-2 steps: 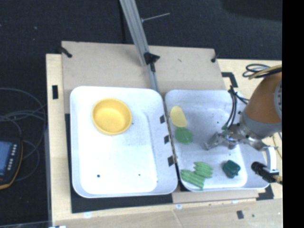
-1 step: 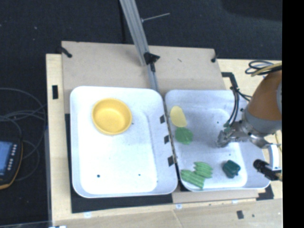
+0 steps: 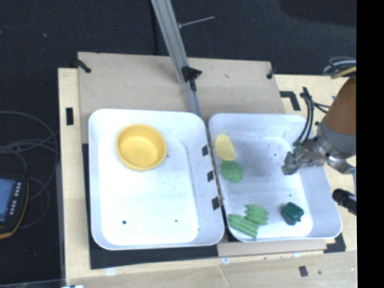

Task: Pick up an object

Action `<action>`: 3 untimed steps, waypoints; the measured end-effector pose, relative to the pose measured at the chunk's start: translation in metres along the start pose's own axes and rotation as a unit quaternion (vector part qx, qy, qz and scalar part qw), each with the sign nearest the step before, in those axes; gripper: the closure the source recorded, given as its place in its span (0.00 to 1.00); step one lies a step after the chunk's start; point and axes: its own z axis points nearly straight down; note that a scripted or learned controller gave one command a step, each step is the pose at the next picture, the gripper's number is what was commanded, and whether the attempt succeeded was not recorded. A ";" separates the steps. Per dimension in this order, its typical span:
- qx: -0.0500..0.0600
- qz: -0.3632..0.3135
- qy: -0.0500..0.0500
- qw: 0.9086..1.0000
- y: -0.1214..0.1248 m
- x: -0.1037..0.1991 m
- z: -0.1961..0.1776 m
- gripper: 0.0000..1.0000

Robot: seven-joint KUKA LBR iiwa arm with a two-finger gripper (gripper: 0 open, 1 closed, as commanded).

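Bench: pale wooden board (image 3: 174,86) on dark floor, w/ a grey metal pole (image 3: 171,32) slanting in from the top edge.

Item 1. Left shallow white plastic bin (image 3: 150,221); holds one round yellow plastic bowl (image 3: 141,147), upright, in its upper-left part.

Item 2. Right shallow white plastic bin (image 3: 264,131), edge to edge w/ the left one; holds the small pieces listed below.

Item 3. Grey arm with orange band (image 3: 342,116), entering from the view's right, wrist over the right bin's right rim.

Item 4. Grey two-finger gripper (image 3: 294,162), above the bin's right-centre. Finger gap can't be made out (too small and blurred), and nothing can be seen held between them.

Item 5. Pair of ridged light-green plastic pieces (image 3: 249,219), near the bin's front wall, long axes approx. left-right, touching each other.

Item 6. Pale yellow oval piece (image 3: 225,147), by the bin's left wall, long axis approx. up-down in view.

Item 7. Round mid-green lump (image 3: 232,173), just below and touching the yellow oval.

Item 8. Small dark-green chunky piece (image 3: 292,213), front-right part of bin.

Key relation: the dark-green piece lies nearest the gripper, almost straight toward the view's bottom from it, apart. Judged the likeliest pick; all other candidates sit further off toward the view's left.
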 end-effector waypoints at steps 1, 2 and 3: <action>0.000 0.000 0.000 1.000 0.005 0.000 -0.063 1.00; 0.000 0.000 0.000 1.000 0.013 -0.007 -0.119 1.00; 0.002 -0.001 0.001 1.000 0.014 0.039 -0.120 1.00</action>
